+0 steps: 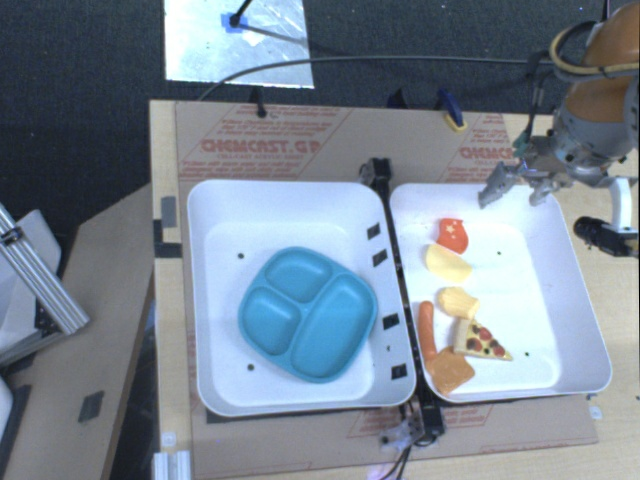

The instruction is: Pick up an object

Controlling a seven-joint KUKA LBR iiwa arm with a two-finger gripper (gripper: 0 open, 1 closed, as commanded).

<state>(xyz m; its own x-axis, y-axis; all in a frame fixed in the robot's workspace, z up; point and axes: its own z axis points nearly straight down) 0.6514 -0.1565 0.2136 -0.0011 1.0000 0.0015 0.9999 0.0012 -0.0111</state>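
Approach step: nothing picked yet, the gripper hangs over the right bin's far edge.

The left bin (215, 268) carries a blue tray (307, 311). In the right bin (560, 298), the toy food sits along the left wall: tomato (453, 233), yellow pieces (447, 262), sausage (428, 329), pizza slice (480, 339). The gripper (518, 190) has its fingers apart and holds nothing; next it likely must travel toward the left wall and descend over one piece.

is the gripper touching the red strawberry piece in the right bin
Apart. The camera view shows bare white bin floor between the open gripper, up at the bin's far rim, and the strawberry.
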